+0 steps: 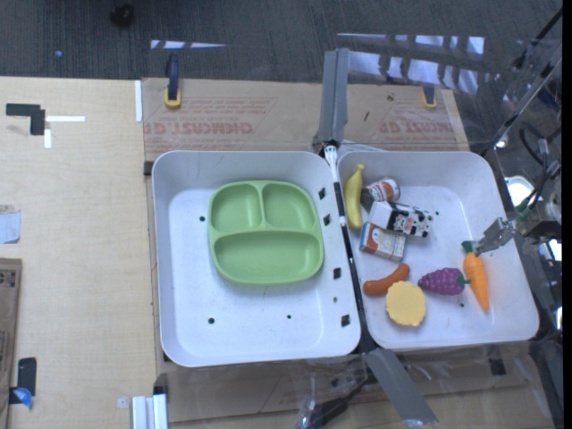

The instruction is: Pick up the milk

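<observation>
Nearest items: round yellow toy disc [406,304] sits closest to the camera in the right white bin [447,340]; orange-red toy sausage [385,280] just to its left, purple toy grape bunch [442,281] just to its right.
Carrot: orange toy carrot with green top [477,278] lies near the bin's right wall, beside the grapes.
Milk: small white carton with black cow patches [404,219] lies tipped on its side in the upper middle of the right bin. A red-and-white can-like item [383,190] is touching or nearly touching it above; a small orange-and-white printed box [383,241] rests against it below.
Banana: yellow toy banana [354,197] lies along the bin's left wall, just beside the can.
Left bin: left white bin [179,266] holds a green three-section plastic plate [265,232].
Gripper: gripper [494,236] is at the right bin's right edge, above the carrot's green top, well apart from the milk. Nothing is visible between its fingers; opening cannot be judged at this size.
Handling (judgement): carton is likely light and fairly stiff, with flat smooth faces that may slide. Best hold is across the two long flat sides at mid-body.
Risk (judgement): neighbours crowd the carton, so fingers may catch the box or can.
Progress (judgement): approach not yet made.
</observation>
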Controlling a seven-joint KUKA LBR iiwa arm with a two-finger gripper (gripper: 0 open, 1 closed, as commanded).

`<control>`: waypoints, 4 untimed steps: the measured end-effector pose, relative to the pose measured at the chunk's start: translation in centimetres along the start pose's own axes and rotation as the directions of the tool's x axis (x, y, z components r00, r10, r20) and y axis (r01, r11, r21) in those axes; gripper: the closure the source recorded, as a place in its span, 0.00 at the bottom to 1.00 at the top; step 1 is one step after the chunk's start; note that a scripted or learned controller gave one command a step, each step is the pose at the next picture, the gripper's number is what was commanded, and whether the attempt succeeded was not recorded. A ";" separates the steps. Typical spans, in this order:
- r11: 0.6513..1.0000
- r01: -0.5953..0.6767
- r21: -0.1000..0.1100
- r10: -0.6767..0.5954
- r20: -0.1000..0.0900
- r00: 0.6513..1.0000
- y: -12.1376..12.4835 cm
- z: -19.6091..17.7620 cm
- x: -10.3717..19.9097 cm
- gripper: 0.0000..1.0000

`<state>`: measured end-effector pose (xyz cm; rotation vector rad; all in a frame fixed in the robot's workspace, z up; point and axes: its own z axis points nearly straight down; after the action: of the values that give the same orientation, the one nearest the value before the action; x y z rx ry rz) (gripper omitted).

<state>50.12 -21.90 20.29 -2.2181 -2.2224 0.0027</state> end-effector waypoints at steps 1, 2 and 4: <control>0.999 0.036 -0.001 -0.036 0.001 0.999 8.9 4.4 3.3 0.00; 0.977 -0.215 -0.001 0.215 0.001 0.977 9.5 1.9 6.0 0.00; 0.996 -0.077 -0.049 0.077 0.006 0.997 7.9 9.2 11.8 0.00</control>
<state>57.95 -10.05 11.04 -2.3313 -2.1626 -0.0426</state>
